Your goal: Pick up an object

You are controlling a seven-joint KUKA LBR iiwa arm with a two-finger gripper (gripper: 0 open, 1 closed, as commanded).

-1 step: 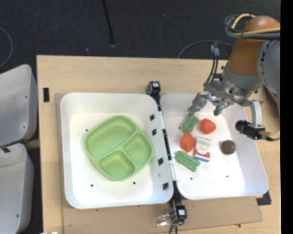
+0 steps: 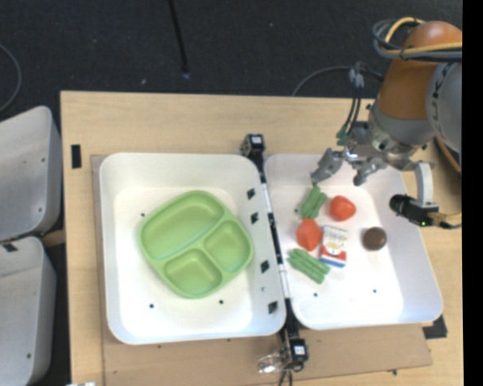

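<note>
While the arm reaches in from the right, I see my gripper (image 2: pixel 348 164) hanging over the far part of the right bin (image 2: pixel 402 296), its two fingers spread apart with nothing between them. Just nearside of it lie a green piece (image 2: pixel 312 202) and an orange-red ball (image 2: pixel 343 208). Nearer still sit a red piece (image 2: pixel 308 234), a small white carton (image 2: pixel 334 244), another green piece (image 2: pixel 309 265) and a brown round piece (image 2: pixel 374 238). A green divided plate (image 2: pixel 195 243) fills the left bin (image 2: pixel 121 312).
</note>
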